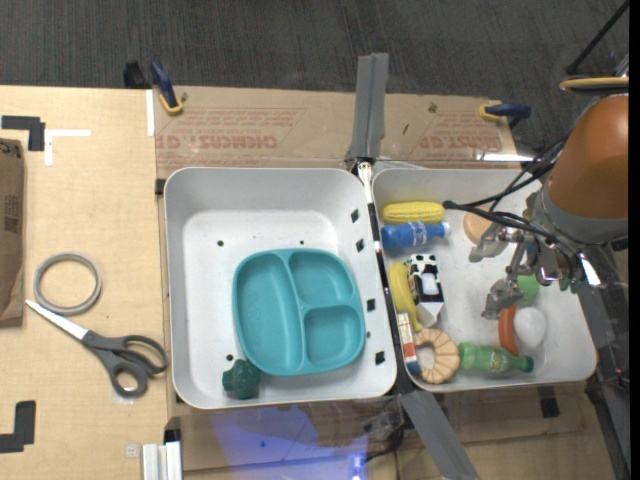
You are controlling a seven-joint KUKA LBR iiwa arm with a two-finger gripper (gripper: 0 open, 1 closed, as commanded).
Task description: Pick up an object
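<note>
With the grey arm with its orange band (598,158) reaching in from the right, the tool (508,286) hangs over the right-hand white bin (560,373), low among the toys, and from where I stand its two metal fingers look spread a little with nothing caught between them. Just beneath and to the near-right of the fingertips lie a small green block (527,286) and a red-and-white rounded toy (524,329), and either looks the likeliest thing to pick. Nearer the front wall lies a green plastic bottle on its side (496,360), touching a ring-shaped tan pastry toy (436,356). Along the bin's left wall sit a yellow corn cob (413,212), a blue bottle (412,235), a yellow banana (402,288) and a black-and-white carton (427,276). To do this step well, I'd judge the arm should centre the fingers squarely over one item, drop straight down so a finger lands on each side, and close only once low enough; the rounded toy may roll or squirt out if pinched off-centre, and the neighbours are close enough to be nudged. In the left white bin (190,268) rest a teal divided plate (298,311) and a dark green lump (240,379), and on the table (80,198) lie scissors (105,348) and a tape roll (67,282).
</note>
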